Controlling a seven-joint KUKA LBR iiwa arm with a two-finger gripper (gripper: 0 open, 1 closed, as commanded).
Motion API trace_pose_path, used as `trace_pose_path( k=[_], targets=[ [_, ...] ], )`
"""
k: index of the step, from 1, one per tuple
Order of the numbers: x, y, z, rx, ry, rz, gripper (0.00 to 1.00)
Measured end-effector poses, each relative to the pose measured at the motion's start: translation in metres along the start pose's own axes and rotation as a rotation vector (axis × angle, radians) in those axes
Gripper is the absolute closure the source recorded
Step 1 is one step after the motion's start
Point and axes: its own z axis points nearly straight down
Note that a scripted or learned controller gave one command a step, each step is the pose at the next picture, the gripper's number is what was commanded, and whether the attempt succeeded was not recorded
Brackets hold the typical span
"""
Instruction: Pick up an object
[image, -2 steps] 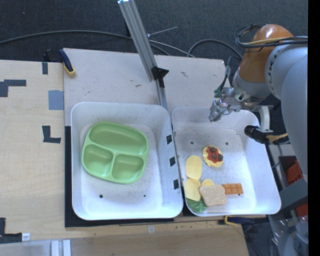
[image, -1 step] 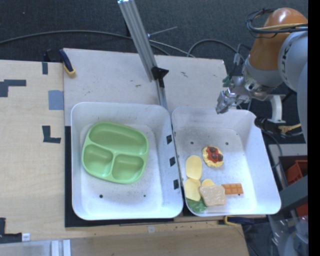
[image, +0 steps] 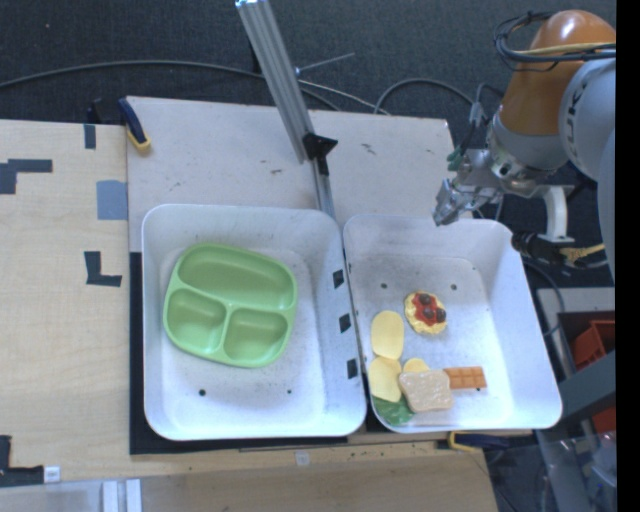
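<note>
Camera view: gripper (image: 447, 212) hovers over right bin's (image: 520, 300) far rim, jaws' state indeterminate; nearest target, pizza toy (image: 426, 311), lies mid-bin, apart from neighbours—advise centring above before a vertical descent.

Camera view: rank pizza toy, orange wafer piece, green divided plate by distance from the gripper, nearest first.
Measured from the gripper, at the right bin's far rim:
1. Pizza toy, middle of the right bin, nearest.
2. Orange wafer piece, near the right bin's front edge.
3. Green divided plate, in the left bin, farthest.
</note>
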Motion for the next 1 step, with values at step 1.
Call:
trace_pose_path(
  k=[1],
  targets=[
    [0.0496,-0.0148,-0.0066,0.002,0.002,-0.004,1.0]
  ],
)
